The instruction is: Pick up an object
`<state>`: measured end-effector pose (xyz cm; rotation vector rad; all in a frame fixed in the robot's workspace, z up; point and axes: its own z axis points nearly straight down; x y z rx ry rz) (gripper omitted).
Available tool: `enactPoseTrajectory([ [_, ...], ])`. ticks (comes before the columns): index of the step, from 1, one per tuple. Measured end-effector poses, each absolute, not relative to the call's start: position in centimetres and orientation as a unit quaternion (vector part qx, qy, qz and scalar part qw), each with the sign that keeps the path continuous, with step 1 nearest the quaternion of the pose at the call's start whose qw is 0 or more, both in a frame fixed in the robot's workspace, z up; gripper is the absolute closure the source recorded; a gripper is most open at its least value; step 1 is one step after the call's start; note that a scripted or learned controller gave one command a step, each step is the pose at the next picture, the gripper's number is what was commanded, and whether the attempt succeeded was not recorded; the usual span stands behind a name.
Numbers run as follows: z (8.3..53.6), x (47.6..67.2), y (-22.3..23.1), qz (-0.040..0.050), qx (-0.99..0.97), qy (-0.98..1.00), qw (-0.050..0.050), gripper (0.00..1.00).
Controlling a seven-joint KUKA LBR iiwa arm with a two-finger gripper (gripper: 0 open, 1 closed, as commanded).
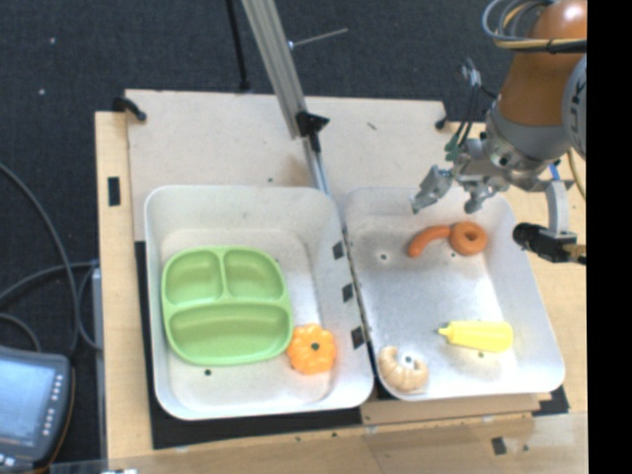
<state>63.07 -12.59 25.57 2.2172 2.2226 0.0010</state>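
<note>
My gripper [453, 197] hangs above the far edge of the right bin [513, 363], its two fingers spread open with nothing between them. Just below it lie an orange sausage [429, 239] and a brown doughnut [468, 237], side by side. A yellow corn-like piece [477, 337] lies near the bin's front right. A pale croissant-like pastry [404, 367] sits at the front left corner of that bin.
The left bin [168, 215] holds a green divided plate [225, 305] and an orange pumpkin [312, 349] at its front right. A slanted metal rail [281, 62] rises behind the bins. A monitor [30, 403] stands at the lower left.
</note>
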Motion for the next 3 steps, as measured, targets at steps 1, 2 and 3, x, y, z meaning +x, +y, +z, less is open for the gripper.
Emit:
enactPoseTrajectory([
  [1, 21.7, 58.0, -12.4, -0.0021, 0.707, 0.707, -0.002, 0.00],
  [2, 25.2, 52.8, -5.4, 0.0018, 0.704, 0.710, 0.000, 0.00],
  [3, 23.1, 51.8, -2.6, -0.0002, 0.706, 0.709, 0.000, 0.00],
])
